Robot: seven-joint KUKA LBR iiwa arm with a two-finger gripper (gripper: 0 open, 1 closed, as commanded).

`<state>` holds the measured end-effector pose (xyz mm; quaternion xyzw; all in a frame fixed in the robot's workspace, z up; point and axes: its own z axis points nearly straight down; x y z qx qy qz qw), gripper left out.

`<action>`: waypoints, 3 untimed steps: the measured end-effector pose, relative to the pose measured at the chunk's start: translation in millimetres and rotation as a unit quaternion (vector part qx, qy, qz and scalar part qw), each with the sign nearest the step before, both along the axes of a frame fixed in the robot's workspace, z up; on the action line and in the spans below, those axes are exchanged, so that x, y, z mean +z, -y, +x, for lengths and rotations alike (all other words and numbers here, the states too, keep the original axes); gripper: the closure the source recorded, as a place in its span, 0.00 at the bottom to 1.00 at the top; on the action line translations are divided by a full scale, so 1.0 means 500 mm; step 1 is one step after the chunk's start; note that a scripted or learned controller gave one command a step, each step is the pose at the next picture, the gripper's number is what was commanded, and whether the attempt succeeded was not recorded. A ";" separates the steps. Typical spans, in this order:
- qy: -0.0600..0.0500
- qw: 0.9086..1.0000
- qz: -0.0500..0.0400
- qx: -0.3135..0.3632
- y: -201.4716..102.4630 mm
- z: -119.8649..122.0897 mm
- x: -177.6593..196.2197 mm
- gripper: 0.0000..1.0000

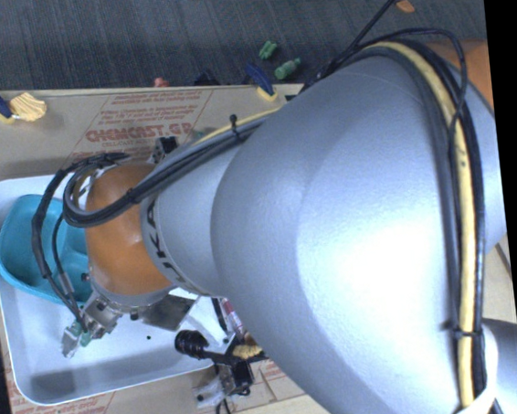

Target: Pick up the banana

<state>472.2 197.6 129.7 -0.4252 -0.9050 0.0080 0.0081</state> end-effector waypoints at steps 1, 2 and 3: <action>0.000 1.000 0.000 0.000 0.000 0.000 0.000 0.00; 0.000 1.000 0.000 0.000 0.000 0.000 0.000 0.00; 0.000 1.000 0.000 0.000 0.000 0.000 0.000 0.00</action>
